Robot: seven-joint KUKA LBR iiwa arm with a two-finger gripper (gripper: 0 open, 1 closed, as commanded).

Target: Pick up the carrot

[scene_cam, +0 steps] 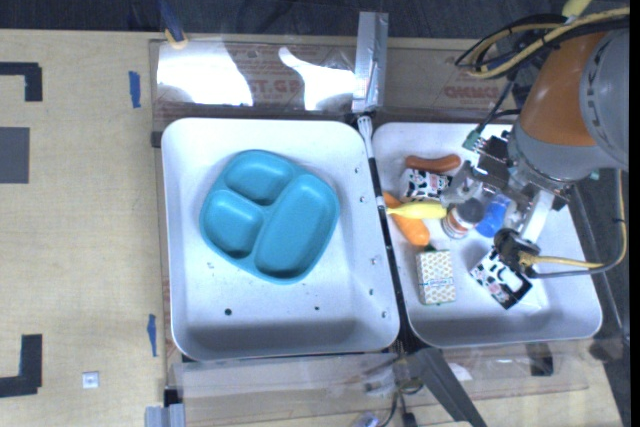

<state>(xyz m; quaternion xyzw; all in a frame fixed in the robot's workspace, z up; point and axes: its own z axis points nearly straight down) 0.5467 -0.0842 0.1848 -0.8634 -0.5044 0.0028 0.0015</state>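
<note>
Carrot (413, 229): lying in right bin (560, 320), at its left wall, touching the yellow banana-like toy (418, 211) just beyond it.
Neighbours: cow-print carton (426, 184) and sausage (434, 162) farther back, cracker box (436, 277) nearer.
Progress: carrot not lifted; reach and grasp both left, by my read.
Gripper (468, 212): low over the clutter just right of carrot; whether it's spread or pinched, cannot tell; nothing seen held.
Left bin (190, 215): blue divided plate (270, 213), irrelevant.
</note>
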